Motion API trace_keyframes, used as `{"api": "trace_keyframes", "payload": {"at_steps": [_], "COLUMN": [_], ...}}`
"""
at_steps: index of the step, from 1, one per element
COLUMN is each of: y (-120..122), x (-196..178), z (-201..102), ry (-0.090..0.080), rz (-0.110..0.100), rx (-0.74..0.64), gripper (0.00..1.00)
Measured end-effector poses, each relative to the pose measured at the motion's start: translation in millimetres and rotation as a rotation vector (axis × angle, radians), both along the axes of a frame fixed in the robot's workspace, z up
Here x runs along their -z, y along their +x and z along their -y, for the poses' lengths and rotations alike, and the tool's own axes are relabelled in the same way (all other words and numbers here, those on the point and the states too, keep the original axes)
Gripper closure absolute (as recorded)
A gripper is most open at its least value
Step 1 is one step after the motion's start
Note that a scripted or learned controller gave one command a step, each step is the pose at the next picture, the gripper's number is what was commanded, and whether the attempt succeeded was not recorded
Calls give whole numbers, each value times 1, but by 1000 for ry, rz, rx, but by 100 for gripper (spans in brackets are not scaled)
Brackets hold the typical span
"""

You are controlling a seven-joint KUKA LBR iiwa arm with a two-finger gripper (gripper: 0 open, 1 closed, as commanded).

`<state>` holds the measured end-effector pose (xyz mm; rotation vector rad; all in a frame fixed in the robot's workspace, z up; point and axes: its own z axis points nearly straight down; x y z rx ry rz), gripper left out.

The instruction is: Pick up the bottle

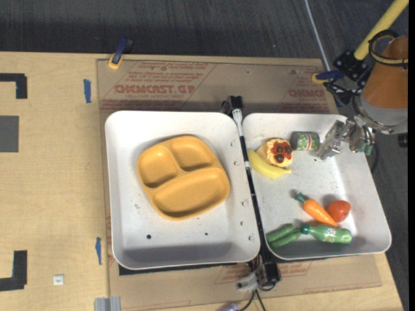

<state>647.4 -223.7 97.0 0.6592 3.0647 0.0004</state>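
Grey-green and lying on its side, the bottle (305,140) sits in the far part of the right bin (379,193), just beside a little cake with red berries (277,151) and a banana (267,168). And look at the pincer (334,144), it hangs right at the bottle's right end, fingers spread a little with nothing between them, so no grip on the prize. By my reading the approach is done; the closing and the lift are all to come, and the bottle rests on the bin floor.

Further out in the same bin, a carrot (314,209) touches a tomato (338,209), and a green vegetable (311,233) lies along the near edge. Over in the left bin (123,193) there is a yellow divided plate (183,175).

Writing now! Red print on the cardboard sheet (272,76) under the bins reads something like "CHEMCAST GP", mirrored and faint, so I won't swear to it. The bottle's label is too small to read.
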Motion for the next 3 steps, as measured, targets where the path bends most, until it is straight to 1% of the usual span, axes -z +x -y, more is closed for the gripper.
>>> {"api": "trace_keyframes", "payload": {"at_steps": [1, 2, 3], "y": [-6, -23, -21], "x": [-103, -100, -112], "z": [0, -1, -1], "ry": [-3, -3, -6], "rz": [1, -3, 5], "rx": [-405, -988, -984], "gripper": [100, 100, 100]}}
